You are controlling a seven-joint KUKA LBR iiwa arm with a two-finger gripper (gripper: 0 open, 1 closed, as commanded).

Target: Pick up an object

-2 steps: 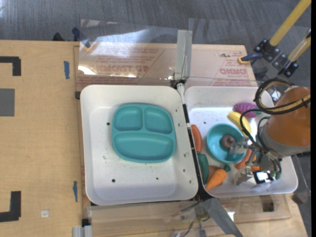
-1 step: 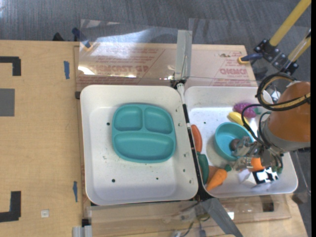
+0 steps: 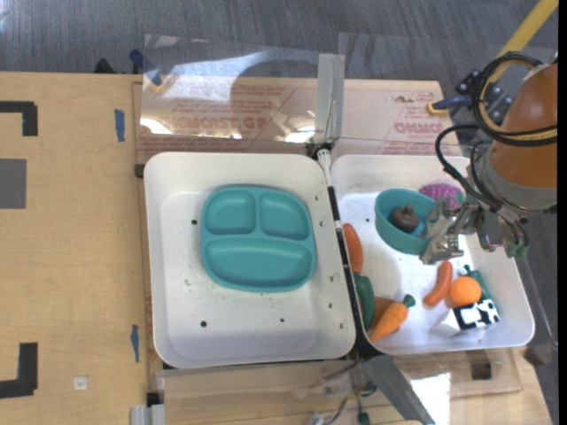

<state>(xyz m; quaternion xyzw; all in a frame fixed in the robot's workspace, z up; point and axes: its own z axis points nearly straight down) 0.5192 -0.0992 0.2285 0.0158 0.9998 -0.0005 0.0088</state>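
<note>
The only writing sits on the brown cardboard [image 3: 266, 113] behind the bins, under clear plastic sheets [image 3: 235, 96]: red printed letters, mirrored or upside down and too blurred by glare to read. In the right bin [image 3: 518, 326], a small block with a black and white pattern [image 3: 476, 315] carries bold marks, but no letters can be made out.

The left bin [image 3: 168, 237] holds 1 teal plate with 3 compartments [image 3: 259, 237], lying flat near its middle.

The right bin holds the loose things. A teal bowl [image 3: 400, 221] stands toward the back with a small dark brown lump [image 3: 406, 217] inside it. A purple knobbly piece [image 3: 438, 191] lies just behind the bowl. An orange carrot-like piece [image 3: 353, 246] lies along the left wall, with a green piece [image 3: 364, 296] below it. An orange carrot with a green top [image 3: 390, 317] rests near the front. A slim orange piece [image 3: 439, 284] lies tilted beside a round orange ball [image 3: 465, 289], which touches the patterned block.

The gripper [image 3: 447, 237] hangs low over the right bin, just right of the bowl and above the slim orange piece. Its metal fingers [image 3: 436, 248] point down with nothing visibly between them; I cannot tell whether they are parted or closed.
</note>
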